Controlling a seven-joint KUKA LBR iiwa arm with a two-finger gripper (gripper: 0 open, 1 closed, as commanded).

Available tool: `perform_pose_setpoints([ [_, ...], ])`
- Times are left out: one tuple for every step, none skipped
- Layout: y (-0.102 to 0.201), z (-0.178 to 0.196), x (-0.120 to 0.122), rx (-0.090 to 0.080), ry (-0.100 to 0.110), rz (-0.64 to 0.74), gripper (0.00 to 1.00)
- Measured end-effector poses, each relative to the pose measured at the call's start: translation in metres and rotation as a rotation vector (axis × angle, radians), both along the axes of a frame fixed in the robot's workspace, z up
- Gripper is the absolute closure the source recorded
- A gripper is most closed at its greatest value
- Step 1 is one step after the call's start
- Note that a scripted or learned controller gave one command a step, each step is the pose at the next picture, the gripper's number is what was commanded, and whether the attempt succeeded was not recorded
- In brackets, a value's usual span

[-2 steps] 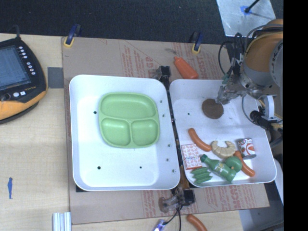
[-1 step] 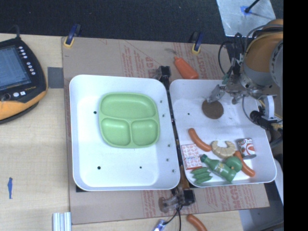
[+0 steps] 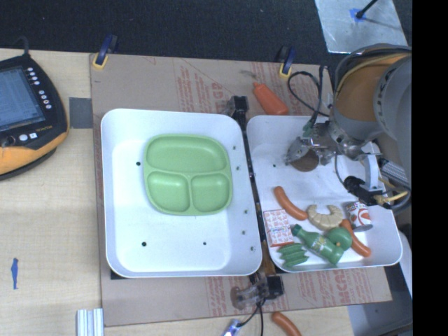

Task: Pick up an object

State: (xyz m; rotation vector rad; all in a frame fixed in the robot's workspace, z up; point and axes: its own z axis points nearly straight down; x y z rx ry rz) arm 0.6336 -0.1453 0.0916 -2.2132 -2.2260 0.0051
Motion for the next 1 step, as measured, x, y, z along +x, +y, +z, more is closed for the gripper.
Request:
perform_pose_setpoints([
  [-0.0337,0.0006,0.0227,0.001,-0.002,-0.003,0.00],
])
